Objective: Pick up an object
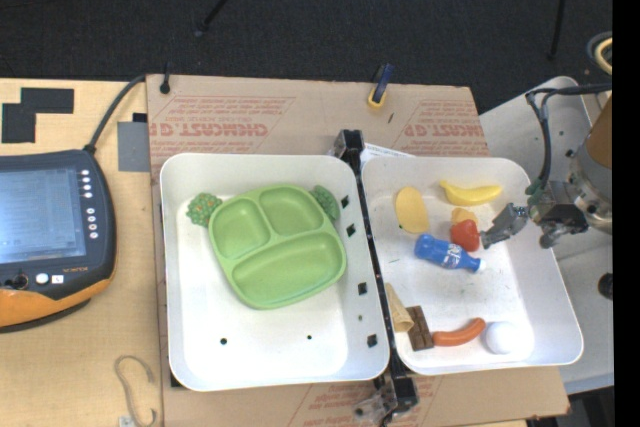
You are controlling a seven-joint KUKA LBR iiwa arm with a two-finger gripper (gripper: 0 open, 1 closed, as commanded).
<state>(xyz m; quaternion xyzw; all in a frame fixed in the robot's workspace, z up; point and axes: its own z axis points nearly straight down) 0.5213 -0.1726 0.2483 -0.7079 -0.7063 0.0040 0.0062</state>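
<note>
Nearest, white ball (505, 337) lies by sausage (459, 333); hand (528, 224) spread wide, holding nothing, arm cut off.

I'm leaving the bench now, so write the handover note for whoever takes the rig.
Gripper: over the right bin's right side, fingers apart, holding nothing.
Right bin: banana, yellow piece, red piece, blue bottle, sausage, white ball.
Left bin: green divided plate.
Done: nothing lifted.
Left: close on one object, perhaps the red piece nearest the fingers, and raise it.
</note>
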